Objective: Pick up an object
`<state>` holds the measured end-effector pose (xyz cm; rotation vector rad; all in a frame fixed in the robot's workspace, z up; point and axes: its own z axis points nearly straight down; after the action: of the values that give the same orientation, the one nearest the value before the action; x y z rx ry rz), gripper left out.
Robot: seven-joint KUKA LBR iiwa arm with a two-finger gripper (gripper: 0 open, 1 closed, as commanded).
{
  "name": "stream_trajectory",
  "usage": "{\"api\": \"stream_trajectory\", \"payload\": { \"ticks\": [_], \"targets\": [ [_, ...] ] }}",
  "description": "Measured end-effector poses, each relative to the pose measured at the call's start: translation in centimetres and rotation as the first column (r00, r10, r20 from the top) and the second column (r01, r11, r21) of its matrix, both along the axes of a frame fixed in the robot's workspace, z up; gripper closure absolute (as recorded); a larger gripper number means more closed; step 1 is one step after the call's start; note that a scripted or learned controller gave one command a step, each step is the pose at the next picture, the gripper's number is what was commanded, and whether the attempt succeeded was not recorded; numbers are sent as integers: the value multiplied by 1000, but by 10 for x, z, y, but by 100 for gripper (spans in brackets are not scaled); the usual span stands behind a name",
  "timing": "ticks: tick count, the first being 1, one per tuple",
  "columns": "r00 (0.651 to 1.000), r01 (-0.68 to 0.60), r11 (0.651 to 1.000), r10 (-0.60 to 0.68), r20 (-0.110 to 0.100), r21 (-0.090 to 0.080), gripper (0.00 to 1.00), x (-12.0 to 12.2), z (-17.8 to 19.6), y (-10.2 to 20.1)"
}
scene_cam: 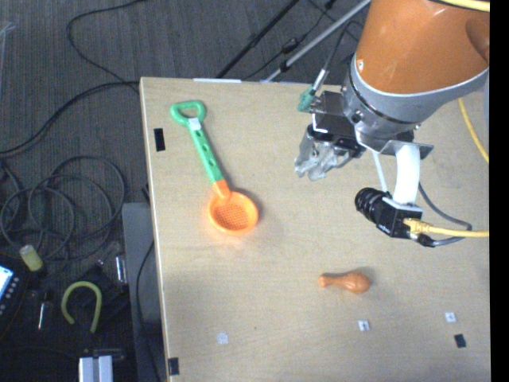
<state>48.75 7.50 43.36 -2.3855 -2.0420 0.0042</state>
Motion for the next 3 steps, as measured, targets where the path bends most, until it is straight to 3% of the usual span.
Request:
{"api": "stream_trajectory", "payload": {
  "ticks": [1, 3],
  "targets": [
    [998, -68, 998, 68, 1, 0, 100, -4, 0, 111],
    [997, -71, 997, 71, -5, -2, 100, -3, 17, 113]
  ]
}}
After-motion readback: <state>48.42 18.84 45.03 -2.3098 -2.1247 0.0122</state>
